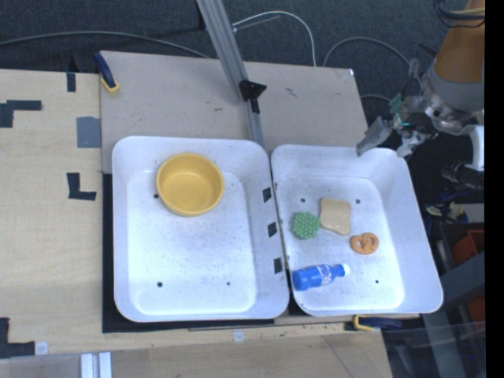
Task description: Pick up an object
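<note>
While the hand (386,136) was poised above the right bin's (417,235) far corner, its grip state unreadable, four small objects (335,239) lay clustered mid-bin; a neighbour could be nudged during descent, spoiling any grasp.

I work in a robotics lab: taped plywood worktop (47,211), two white bins (130,211), loose cables (276,18), a metal camera pole (224,34).
</note>
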Action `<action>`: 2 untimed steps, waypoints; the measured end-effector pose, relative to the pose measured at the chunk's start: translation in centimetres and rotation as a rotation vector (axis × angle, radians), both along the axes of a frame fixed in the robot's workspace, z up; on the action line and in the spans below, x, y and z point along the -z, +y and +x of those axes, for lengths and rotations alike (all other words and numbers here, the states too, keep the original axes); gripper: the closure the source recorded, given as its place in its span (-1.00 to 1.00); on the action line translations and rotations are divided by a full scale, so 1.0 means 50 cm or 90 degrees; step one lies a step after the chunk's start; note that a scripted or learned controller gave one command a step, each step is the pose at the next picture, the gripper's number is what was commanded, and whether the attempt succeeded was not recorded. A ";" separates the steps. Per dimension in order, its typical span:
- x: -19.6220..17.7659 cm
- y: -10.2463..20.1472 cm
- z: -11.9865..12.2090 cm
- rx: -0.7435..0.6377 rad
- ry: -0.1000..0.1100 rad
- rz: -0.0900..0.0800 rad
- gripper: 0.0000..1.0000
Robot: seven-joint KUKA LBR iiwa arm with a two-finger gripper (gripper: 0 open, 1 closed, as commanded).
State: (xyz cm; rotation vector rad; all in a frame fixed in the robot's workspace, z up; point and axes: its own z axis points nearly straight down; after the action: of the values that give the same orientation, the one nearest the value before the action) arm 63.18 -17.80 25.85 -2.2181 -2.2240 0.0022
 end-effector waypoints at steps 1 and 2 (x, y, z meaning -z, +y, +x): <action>0.000 0.000 0.000 0.000 0.000 0.000 -1.00; 0.094 -0.003 -0.016 0.001 0.003 0.000 -1.00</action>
State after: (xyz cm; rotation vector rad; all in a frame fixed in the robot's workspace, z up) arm 62.39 -17.97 21.17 -2.2176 -2.2204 0.0067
